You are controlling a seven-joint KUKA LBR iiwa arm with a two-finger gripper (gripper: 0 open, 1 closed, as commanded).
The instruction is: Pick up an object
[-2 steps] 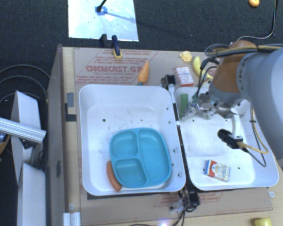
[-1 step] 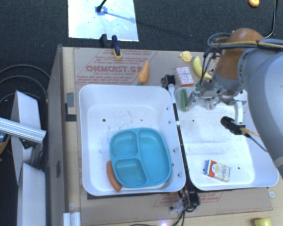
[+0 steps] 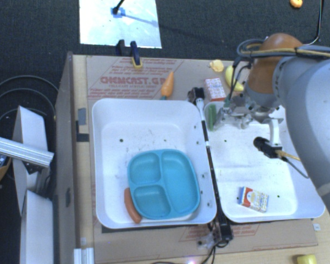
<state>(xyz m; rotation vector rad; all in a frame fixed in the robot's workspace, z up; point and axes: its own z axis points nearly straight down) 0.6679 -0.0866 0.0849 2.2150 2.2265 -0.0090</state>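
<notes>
1. At the near end of the bin on the view's right (image 3: 300, 205), a small printed carton (image 3: 253, 198) lies flat on bare floor, well apart from the gripper.
2. In the bin on the view's left (image 3: 107, 142), a blue divided plate (image 3: 164, 183) takes up the near half. An orange sausage (image 3: 131, 205) lies against the plate's left rim.
3. Farther back in the right-hand bin, the gripper (image 3: 237, 116) sits low over the far corner, next to the wall the two bins share. You cannot tell from this angle whether the jaws are spread or pressed together. No object is seen held.
4. A green object (image 3: 210, 116) lies just beside the gripper, along that shared wall. Treat it as the likely target.
5. Judged step: approach, with the grasp not yet made. The next move calls for a short shift toward the wall and jaws set across the green object's narrow side. The wall crowds one side, so expect a tight fit. The carton is the easier fallback.
6. Beyond the bins, on the table (image 3: 126, 73), lie a carrot (image 3: 166, 85) and a pink-and-white box (image 3: 215, 88).
</notes>
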